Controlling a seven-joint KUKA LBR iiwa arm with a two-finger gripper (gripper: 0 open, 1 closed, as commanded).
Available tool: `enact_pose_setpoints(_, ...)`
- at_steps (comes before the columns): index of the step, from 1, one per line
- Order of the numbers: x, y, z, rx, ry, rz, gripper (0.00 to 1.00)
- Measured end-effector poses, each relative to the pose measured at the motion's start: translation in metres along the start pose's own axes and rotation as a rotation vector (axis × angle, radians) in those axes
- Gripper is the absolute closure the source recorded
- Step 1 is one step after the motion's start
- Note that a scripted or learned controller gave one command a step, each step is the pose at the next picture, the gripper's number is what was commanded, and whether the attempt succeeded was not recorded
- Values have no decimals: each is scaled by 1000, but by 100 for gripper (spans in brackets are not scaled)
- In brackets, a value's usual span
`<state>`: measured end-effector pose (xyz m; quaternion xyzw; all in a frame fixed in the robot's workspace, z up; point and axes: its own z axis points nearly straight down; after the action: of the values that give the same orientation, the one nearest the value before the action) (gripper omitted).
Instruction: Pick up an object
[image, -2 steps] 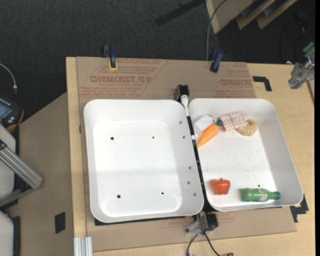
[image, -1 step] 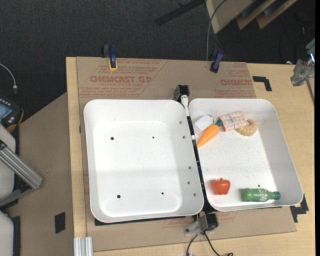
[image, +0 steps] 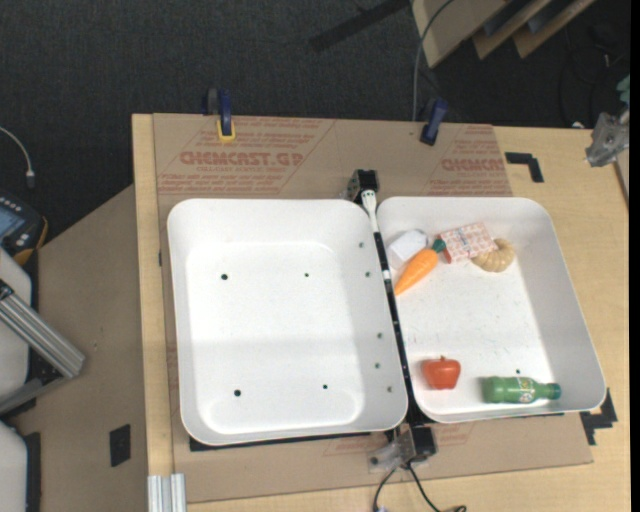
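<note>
The right bin (image: 566, 300) holds several objects. An orange carrot (image: 417, 270) lies tilted against its left wall, with a small white block (image: 406, 245) just behind it. A pink-and-white patterned box (image: 466, 241) and a beige bread-like piece (image: 494, 258) sit side by side near the back. Near the front edge stand a red tomato-like object (image: 441, 373) and, to its right, a green bottle (image: 520, 390) lying on its side.
The left bin (image: 190, 300) sits beside the right one on a brown board (image: 150, 200) held by two blue clamps (image: 222, 110) at the back. A grey metal part (image: 605, 140) juts in at the upper right edge. Cables run at the front.
</note>
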<state>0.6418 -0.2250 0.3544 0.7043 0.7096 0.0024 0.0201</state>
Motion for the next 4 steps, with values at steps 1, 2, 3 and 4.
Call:
enact_pose_setpoints(1,0,1,-11,-4,-3,-1,100)
enact_pose_setpoints(2,-1,2,-22,-9,-6,-1,100)
enact_pose_setpoints(3,-1,3,-32,-12,-9,-2,100)
enact_pose_setpoints(4,-2,4,-43,-18,-12,-3,100)
